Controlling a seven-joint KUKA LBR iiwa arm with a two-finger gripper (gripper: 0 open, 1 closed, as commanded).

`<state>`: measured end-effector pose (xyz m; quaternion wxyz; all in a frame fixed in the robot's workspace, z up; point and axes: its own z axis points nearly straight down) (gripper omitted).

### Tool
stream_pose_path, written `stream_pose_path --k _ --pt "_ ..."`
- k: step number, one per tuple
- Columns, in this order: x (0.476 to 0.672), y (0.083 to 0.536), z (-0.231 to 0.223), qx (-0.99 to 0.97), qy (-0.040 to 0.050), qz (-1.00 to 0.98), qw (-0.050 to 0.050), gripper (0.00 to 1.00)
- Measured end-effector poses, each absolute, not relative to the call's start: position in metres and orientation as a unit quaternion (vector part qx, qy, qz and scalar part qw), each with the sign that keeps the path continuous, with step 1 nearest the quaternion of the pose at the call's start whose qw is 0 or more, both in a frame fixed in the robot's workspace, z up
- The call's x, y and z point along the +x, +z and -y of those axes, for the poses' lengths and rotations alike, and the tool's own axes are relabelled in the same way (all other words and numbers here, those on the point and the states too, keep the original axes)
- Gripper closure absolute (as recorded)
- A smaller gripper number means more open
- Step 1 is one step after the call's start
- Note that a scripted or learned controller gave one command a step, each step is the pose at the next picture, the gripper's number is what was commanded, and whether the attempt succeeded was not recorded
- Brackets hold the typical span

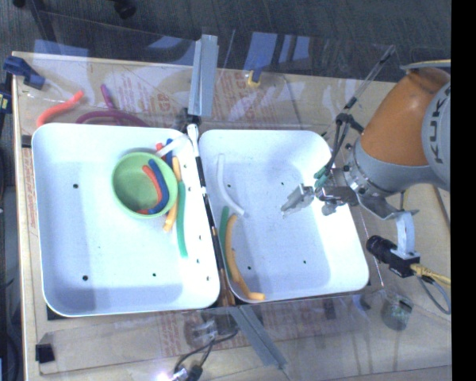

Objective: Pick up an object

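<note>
The bench (pixel 103 86) carries two shallow white bins side by side; the divider where their inner rims meet serves as the reference landmark here. The left bin (pixel 71 260) holds one green bowl (pixel 143 185), sitting a short way left of the divider, with several coloured stick-like pieces resting in and against it: one red piece (pixel 155 173) curves inside the bowl, roughly two orange or yellow pieces sit at its rim on the divider side, and one green stick (pixel 180 225) lies between the bowl and the divider. The exact count of the bowl cluster cannot be confirmed because the pieces overlap. The right bin (pixel 333 268) holds three loose pieces, all close to the divider: one white bent strip (pixel 226 189), one green piece (pixel 224 219) and one yellow stick (pixel 236 267) that runs toward the near rim. These candidates likely lie at the bin edge because they have slid against the wall, which may restrict finger access. The gripper (pixel 293 201) is positioned over the right bin, well right of the divider and apart from every piece; nothing lies between its fingers, and whether they are spread or pressed together cannot be told at this resolution. The pick is judged not yet made.
</note>
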<state>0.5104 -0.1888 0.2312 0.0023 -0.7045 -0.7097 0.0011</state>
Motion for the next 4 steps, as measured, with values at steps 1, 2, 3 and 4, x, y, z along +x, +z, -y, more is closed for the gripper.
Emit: stream_pose_path --k 1,2,3,4 --pt "0.535 0.216 0.117 -0.764 0.0021 0.645 0.003 0.0" --pt "0.542 0.114 0.116 -0.768 0.0027 0.641 0.003 0.0" --pt "0.572 0.121 0.168 -0.757 0.0005 0.653 0.001 0.0" --pt "0.595 0.092 0.113 -0.72 0.0009 0.694 0.0 0.0"
